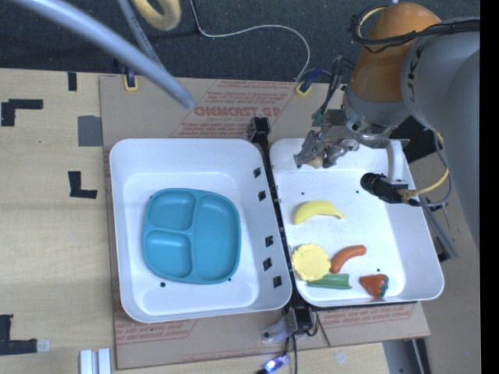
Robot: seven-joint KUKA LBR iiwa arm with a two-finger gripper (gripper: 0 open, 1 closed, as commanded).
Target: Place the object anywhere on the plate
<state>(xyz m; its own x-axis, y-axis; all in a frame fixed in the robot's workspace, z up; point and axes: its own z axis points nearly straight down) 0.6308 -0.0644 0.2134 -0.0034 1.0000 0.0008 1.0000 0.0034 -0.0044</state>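
- The grey arm with the orange band [390,33] reaches in from the right and carries its two-finger gripper [318,156] above the far edge of the right shallow white bin [409,232].
- The gripper's fingers point down toward the bin's upper left corner; whether they are open or closed cannot be told, and nothing is seen between them.
- The blue plastic plate with three compartments [192,234] lies flat in the middle of the left shallow white bin [132,170], with nothing on it.
- In the right bin, a yellow toy banana [316,211] lies near the centre, well apart from the gripper.
- Closer to the near edge sit a round yellow ridged piece [310,262], an orange sausage-shaped toy [348,256] and a green bean-shaped toy [328,282], all close together.
- A small red toy [375,284] lies in the near right corner of the same bin.
- Both bins rest side by side on a brown cardboard sheet [226,107].
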